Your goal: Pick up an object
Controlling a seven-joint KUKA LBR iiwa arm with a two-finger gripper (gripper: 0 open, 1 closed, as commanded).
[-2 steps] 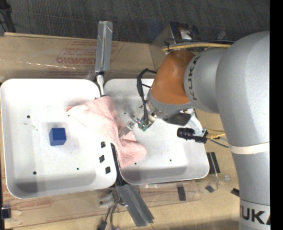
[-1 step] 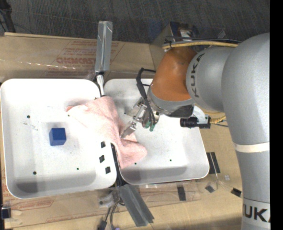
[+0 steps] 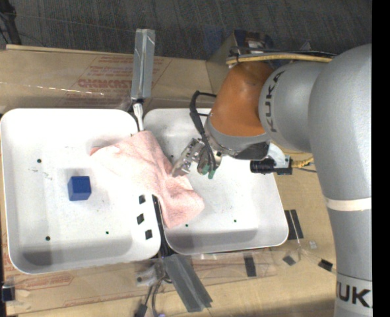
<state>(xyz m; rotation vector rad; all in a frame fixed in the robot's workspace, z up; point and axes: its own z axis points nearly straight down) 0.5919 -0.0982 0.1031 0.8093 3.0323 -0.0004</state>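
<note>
Grey arm links (image 3: 340,144) loomed nearest the lens, filling the side to the right of the right bin (image 3: 260,223), with the orange band (image 3: 237,104) bending down over that bin's far edge. Going from the left: the left bin (image 3: 23,177) lay touching the right bin along one wall, both on the cardboard-covered surface (image 3: 63,71). A small blue cube (image 3: 80,187) sat on the left bin's floor, well left of the right bin. A pink cloth (image 3: 152,174) lay draped over the shared wall, one part in the left bin, the other hanging into the right bin's near-left portion. The claw (image 3: 196,160) hung over the right bin, just beside the cloth's right edge (possibly touching it; I could not tell). Whether its fingers were parted or closed, I could not tell, and nothing was visibly between them.
</note>
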